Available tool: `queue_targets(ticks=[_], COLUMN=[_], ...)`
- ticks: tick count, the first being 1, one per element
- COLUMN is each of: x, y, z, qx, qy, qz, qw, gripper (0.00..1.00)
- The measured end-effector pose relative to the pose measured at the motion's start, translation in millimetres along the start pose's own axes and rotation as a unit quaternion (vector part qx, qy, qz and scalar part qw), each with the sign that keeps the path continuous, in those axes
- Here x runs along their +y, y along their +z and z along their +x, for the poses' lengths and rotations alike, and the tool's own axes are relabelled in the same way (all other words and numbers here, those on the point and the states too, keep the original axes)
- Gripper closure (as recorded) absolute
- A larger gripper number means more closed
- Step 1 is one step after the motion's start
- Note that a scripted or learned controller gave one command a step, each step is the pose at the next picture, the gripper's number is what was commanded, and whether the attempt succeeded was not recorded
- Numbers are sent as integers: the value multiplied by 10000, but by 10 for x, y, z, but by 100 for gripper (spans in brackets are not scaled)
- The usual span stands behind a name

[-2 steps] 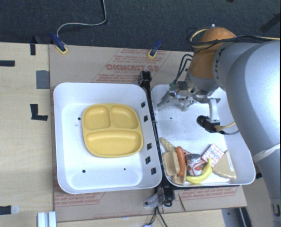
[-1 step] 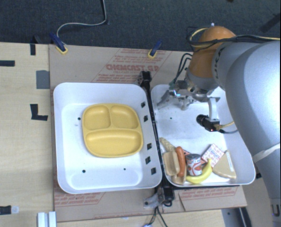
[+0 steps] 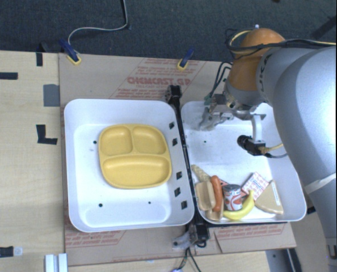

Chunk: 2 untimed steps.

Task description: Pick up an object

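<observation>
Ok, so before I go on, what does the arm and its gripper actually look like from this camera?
The arm is bulky, rounded and smooth grey, with an orange band above the wrist. Thin yellow and dark cables loop around that band. The gripper is a small grey metal assembly with slim parts. A black, cylinder-like attachment with a light bracket sticks out beside the wrist.

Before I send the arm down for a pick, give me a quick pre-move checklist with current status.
1. Targets present: ok. Hot dog, can, banana and sandwich wedge crowd the right bin's near end.
2. Claw above a target: not ok, it hangs over bare floor at the far end.
3. Claw free of any object: ok.
4. Finger opening: cannot tell.
5. Targets well spaced: not ok, they touch.
6. Yellow tray out of the way: ok, left bin.
</observation>
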<state>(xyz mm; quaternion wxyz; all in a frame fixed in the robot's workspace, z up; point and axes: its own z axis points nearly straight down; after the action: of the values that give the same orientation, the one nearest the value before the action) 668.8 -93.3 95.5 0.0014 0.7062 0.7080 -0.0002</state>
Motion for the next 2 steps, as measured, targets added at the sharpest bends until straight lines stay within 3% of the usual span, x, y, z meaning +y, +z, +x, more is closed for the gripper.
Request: queue_targets(ticks=[1,2], x=[1,-3], y=[0,103], z=[0,-34], qx=[-1,7], qy=[-1,6], qz=[-1,10], qw=[10000,10000], gripper=[0,0])
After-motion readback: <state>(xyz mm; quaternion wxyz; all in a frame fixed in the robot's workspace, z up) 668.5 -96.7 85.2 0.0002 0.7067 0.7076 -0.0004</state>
